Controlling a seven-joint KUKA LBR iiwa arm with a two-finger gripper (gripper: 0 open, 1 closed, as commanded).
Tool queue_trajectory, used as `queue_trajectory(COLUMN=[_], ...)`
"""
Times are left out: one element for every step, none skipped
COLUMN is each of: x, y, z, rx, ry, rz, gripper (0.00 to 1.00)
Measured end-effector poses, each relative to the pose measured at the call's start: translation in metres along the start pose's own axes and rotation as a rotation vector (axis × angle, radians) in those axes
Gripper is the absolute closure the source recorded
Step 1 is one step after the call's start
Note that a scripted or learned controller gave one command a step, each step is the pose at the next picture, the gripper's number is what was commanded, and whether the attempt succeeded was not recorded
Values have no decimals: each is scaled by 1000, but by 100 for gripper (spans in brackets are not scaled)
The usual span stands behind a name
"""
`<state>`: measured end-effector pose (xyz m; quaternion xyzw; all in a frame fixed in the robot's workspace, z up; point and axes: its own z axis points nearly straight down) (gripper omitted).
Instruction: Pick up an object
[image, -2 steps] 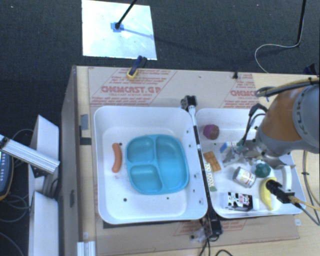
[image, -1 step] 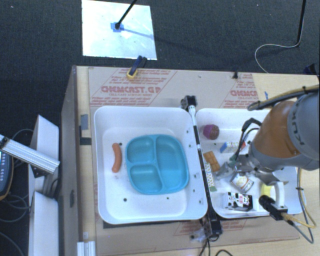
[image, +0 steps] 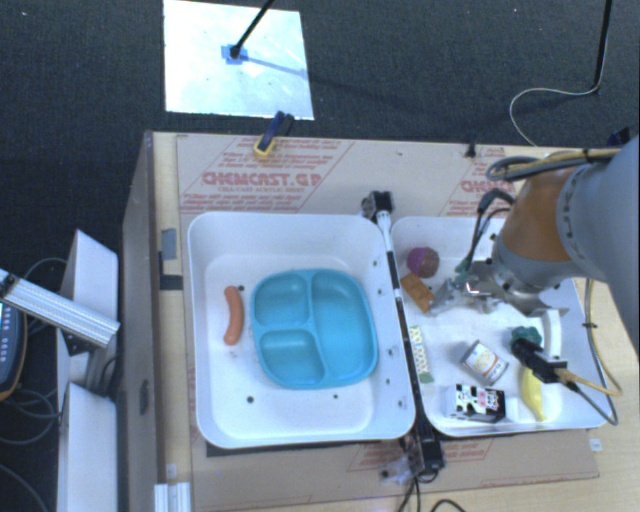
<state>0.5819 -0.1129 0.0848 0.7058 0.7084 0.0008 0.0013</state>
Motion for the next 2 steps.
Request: queue_trajectory(x=[26, 24], y=[66, 61], z=[0, -8], rx=[0, 20], ry=[0, 0], rz=[-2, -4], gripper=[0, 100])
